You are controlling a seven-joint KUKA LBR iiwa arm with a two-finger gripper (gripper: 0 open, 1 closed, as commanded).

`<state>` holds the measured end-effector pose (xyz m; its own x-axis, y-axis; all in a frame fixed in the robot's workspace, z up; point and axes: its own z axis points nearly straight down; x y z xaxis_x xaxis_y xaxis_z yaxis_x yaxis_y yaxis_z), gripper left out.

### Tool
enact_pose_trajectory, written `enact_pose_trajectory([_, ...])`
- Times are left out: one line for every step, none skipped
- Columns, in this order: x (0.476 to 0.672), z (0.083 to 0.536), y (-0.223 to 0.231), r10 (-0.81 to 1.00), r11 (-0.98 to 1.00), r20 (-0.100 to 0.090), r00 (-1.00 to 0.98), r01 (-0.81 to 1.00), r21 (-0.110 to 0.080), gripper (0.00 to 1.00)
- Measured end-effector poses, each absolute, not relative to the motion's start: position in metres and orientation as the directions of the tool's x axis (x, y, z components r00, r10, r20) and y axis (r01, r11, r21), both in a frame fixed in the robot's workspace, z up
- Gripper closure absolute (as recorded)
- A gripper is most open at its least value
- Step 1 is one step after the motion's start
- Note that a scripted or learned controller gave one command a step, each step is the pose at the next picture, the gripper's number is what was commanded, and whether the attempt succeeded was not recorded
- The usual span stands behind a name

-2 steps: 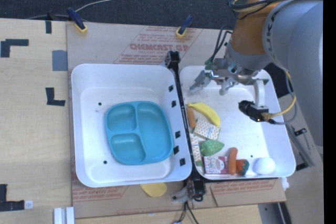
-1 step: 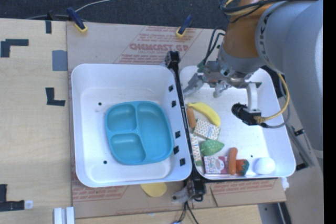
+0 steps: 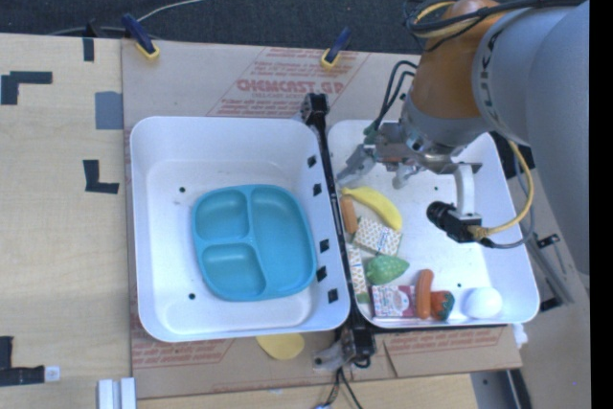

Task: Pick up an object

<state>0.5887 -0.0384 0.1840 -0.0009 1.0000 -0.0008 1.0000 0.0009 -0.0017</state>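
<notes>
My gripper (image 3: 375, 170) hangs over the back of the right bin (image 3: 508, 235). Its two fingers are spread apart, with nothing between them. Just in front of it lies a yellow banana (image 3: 375, 204). Along the bin's left side lie an orange sausage-shaped piece (image 3: 350, 215), a cracker packet (image 3: 376, 238) and a green leafy piece (image 3: 385, 269). At the front edge lie a red and white carton (image 3: 391, 300), a carrot (image 3: 424, 292), a strawberry (image 3: 442, 305) and a white egg (image 3: 482, 303).
The left bin (image 3: 153, 206) holds a blue divided plate (image 3: 254, 239). A black cable connector (image 3: 450, 220) from the arm hangs over the right bin's middle. A yellow piece (image 3: 280, 346) lies on the cardboard in front of the bins.
</notes>
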Motion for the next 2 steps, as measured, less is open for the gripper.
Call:
enact_pose_trajectory([0.600,0.184,-0.061,1.000,0.001,-0.001,-0.001,1.000,-0.002,0.00])
enact_pose_trajectory([0.609,0.184,-0.042,1.000,0.002,0.001,-0.002,1.000,-0.002,0.00])
